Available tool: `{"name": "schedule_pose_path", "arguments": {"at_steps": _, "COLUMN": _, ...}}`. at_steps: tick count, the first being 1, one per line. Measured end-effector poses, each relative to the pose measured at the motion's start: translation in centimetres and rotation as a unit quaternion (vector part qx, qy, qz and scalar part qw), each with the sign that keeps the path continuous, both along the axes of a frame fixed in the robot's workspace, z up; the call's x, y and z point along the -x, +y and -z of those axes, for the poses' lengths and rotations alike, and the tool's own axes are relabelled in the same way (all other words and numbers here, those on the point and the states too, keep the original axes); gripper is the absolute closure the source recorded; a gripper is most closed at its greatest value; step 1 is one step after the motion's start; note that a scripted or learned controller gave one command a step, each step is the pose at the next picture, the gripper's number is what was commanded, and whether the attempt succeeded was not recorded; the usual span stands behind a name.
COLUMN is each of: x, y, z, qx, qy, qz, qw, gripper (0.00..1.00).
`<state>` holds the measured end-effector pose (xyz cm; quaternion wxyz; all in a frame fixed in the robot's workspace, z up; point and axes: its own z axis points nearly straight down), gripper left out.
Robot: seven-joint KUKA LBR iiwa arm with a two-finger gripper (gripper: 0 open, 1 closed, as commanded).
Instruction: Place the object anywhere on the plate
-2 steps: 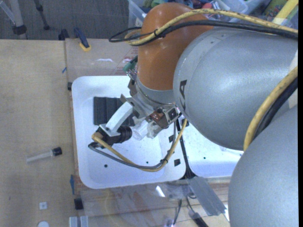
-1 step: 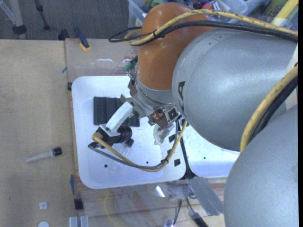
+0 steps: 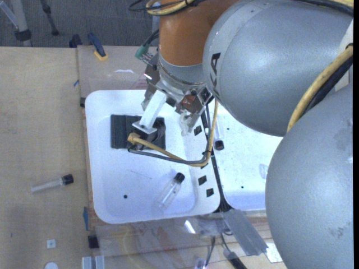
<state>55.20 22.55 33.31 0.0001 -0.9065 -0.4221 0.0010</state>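
Observation:
A flat black rectangular plate [image 3: 120,131] lies in the left bin [image 3: 104,150], toward its far left part. A clear tube with a black cap [image 3: 170,189] lies on the bin floor near the front, tilted, well below and to the right of the plate. My gripper [image 3: 188,122] hangs over the right side of the left bin, just right of the plate and above the tube, mostly hidden by the wrist. Nothing can be seen in its grasp.
A second clear tube with a black cap [image 3: 53,182] lies on the bench left of the bins. A small dark object [image 3: 219,144] sits in the right bin [image 3: 247,172]. The arm's large grey links cover most of the right side.

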Motion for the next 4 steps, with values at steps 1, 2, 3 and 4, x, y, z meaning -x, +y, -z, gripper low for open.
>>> {"name": "schedule_pose_path", "arguments": {"at_steps": 1, "x": 2.6, "y": 0.0, "z": 15.1, "qx": 0.0002, "qy": 0.001, "qz": 0.083, "qw": 0.9965, "gripper": 0.00}}
{"name": "schedule_pose_path", "arguments": {"at_steps": 2, "x": 6.9, "y": -0.2, "z": 24.0, "qx": -0.0002, "qy": 0.000, "qz": 0.149, "qw": 0.9888, "gripper": 0.00}}
{"name": "schedule_pose_path", "arguments": {"at_steps": 3, "x": 6.9, "y": -0.2, "z": 23.0, "qx": 0.0002, "qy": 0.002, "qz": 0.150, "qw": 0.9887, "gripper": 1.00}}
{"name": "schedule_pose_path", "arguments": {"at_steps": 4, "x": 7.3, "y": -0.1, "z": 12.9, "qx": 0.0003, "qy": 0.000, "qz": 0.001, "qw": 1.0000, "gripper": 1.00}}
